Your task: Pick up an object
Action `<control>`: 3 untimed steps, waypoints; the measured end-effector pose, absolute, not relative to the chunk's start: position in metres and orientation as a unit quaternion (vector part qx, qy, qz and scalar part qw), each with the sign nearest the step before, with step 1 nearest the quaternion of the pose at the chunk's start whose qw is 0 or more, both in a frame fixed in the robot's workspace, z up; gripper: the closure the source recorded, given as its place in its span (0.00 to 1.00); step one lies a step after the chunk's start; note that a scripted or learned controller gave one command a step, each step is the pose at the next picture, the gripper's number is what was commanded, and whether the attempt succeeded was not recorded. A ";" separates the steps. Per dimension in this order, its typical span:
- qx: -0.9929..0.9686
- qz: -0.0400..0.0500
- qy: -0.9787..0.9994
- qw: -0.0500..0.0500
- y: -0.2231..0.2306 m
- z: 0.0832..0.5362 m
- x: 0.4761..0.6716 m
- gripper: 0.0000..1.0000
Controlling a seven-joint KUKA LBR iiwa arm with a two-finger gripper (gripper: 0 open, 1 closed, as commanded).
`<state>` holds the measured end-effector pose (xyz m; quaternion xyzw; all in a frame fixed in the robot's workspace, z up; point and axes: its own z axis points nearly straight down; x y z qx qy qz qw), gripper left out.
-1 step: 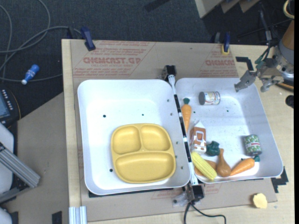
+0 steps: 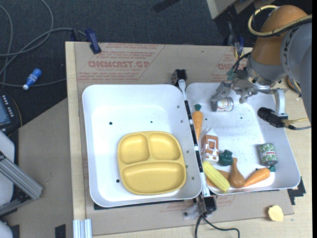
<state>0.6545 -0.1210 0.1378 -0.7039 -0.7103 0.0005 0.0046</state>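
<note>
gripper (image 2: 222, 103) is hanging low over the back of the right bin (image 2: 285, 155), maybe touching it, and I cannot tell its grip | toy corn (image 2: 216, 176), chicken leg (image 2: 236, 173) and carrot (image 2: 256, 176) are lying along the front wall | yellow tray (image 2: 150, 161) is sitting in the left bin (image 2: 99, 133)

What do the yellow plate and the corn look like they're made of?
Plate: likely hard plastic, smooth and semi-gloss; one even yellow colour, moulded dividers, soft highlights on the rims. Corn: probably a plastic or rubber toy, with a uniform yellow and a slight sheen, though the view is too coarse to be sure.
</note>
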 end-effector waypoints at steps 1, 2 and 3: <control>-0.707 -0.001 -0.707 -0.002 -0.117 0.097 0.665 0.00; -0.707 -0.001 -0.708 -0.002 -0.116 0.106 0.665 1.00; -0.706 -0.001 -0.708 0.000 -0.061 0.188 0.635 1.00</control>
